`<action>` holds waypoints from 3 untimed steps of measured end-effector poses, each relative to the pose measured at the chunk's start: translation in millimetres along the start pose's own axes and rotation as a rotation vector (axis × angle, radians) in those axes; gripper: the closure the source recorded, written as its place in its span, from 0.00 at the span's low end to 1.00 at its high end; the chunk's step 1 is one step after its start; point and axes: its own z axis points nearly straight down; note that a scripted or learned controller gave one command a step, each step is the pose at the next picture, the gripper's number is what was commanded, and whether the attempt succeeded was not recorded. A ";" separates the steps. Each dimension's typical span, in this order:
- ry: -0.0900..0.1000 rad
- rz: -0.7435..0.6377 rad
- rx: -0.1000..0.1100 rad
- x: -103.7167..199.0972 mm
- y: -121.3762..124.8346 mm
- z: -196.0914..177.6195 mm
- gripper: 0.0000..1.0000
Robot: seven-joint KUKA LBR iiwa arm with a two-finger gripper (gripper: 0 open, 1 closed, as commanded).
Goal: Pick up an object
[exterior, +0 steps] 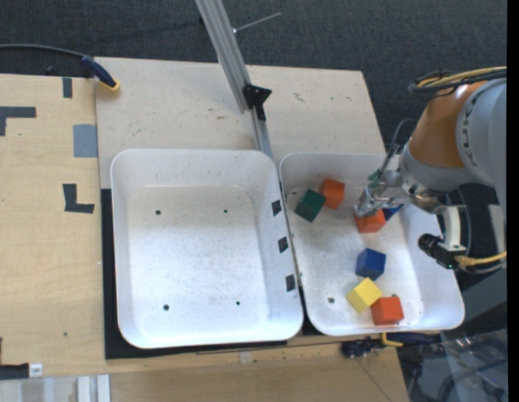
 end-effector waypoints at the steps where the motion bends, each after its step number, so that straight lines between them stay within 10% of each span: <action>1: 0.009 0.003 0.021 -6.3 -5.6 -49.3 1.00; 3: 0.008 0.001 0.019 -10.2 8.4 -160.5 1.00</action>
